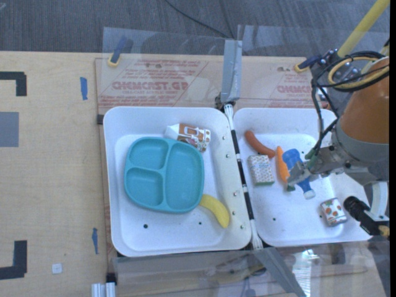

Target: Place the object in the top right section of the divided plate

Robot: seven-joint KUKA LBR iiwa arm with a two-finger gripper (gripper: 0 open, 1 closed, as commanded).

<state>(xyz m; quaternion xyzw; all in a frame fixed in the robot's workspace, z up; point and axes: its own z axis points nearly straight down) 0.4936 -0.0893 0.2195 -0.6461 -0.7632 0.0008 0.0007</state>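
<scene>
I've got the gripper [303, 177] low over the right bin [291, 231], near its middle, sitting on the blue object [292, 161]. I can't tell how far open the hand is, or whether it actually has the blue piece; the fingertips blur into it.

The divided plate [164, 175], teal, sits in the left bin [154, 240] toward its left edge. My read: the target is the big compartment on its right, far end. Nothing in the plate yet.

Risks as I see them:
- Crowded pick. The carrot [281, 164] is touching or just beside the blue object, and the green-and-white block [262, 169] is just left of that. A closing hand could take two things or shove one aside.
- Weak hold. If only an edge is pinched, it drops crossing the two bin walls [238, 178].
- Placement. The small carton [189, 135] lies right at the plate's far edge, next to the target section, and the banana [215, 209] touches its near right corner. A low approach could clip either and shift the plate.
- The sausage [258, 143] and patterned cube [333, 211] look well clear.
</scene>
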